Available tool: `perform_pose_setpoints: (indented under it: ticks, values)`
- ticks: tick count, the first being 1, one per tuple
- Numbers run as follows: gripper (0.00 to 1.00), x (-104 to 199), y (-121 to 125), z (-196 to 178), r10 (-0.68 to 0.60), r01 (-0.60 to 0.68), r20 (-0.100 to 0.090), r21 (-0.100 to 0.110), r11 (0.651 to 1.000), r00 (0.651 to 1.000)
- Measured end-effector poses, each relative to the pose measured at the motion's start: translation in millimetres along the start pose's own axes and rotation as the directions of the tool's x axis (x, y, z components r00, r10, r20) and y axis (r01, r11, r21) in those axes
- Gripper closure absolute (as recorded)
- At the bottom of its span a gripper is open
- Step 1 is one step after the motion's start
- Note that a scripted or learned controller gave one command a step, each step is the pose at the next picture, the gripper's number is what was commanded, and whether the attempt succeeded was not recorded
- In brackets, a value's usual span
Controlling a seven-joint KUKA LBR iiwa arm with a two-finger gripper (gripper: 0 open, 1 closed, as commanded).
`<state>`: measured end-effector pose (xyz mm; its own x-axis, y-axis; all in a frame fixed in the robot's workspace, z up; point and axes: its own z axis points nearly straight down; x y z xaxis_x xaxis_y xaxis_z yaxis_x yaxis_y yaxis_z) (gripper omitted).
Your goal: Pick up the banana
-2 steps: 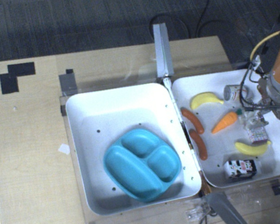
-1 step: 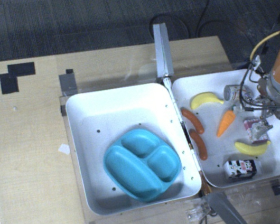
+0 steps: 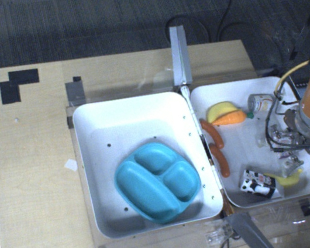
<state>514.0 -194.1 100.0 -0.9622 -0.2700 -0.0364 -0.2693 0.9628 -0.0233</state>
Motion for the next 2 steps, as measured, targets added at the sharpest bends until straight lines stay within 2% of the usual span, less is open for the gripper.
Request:
perform_pose_setpoints:
  ticks: [1, 2]
  values:
    - [0.0, 12, 3, 7, -0.195, 0.195, -0.01, -0.014, 0.981, 0.981]
    - [0.0, -4, -13, -38, -0.469, 0.468, -0.014, -0.03, 0.883, 0.883]
